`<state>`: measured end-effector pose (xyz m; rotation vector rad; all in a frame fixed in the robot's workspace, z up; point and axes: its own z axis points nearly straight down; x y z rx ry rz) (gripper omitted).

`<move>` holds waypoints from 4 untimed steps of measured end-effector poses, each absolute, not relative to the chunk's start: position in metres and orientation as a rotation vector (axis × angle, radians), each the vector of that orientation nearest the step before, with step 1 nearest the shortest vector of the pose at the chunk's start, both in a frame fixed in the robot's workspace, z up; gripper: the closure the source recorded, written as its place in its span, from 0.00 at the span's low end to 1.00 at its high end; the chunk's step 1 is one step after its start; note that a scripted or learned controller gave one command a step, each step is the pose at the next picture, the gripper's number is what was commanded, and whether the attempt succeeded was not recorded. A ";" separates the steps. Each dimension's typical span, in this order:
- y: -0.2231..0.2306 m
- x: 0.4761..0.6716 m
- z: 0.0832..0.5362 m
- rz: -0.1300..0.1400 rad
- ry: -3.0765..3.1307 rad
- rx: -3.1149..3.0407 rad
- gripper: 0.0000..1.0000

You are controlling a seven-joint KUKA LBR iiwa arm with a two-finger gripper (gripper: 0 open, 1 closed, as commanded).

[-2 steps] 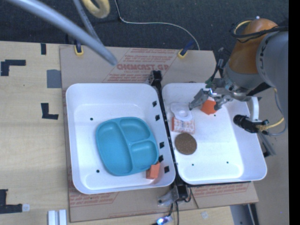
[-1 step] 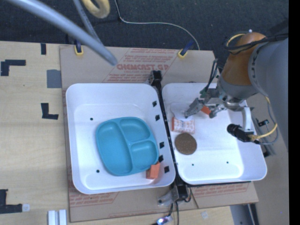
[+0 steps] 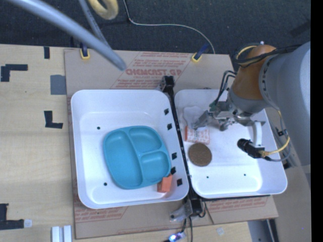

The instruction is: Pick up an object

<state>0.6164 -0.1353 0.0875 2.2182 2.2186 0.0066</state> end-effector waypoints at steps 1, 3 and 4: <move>-0.132 0.620 0.102 0.018 2.221 2.211 1.00; -0.113 0.618 0.200 0.004 2.223 2.217 1.00; -0.116 0.624 0.262 0.005 2.220 2.216 1.00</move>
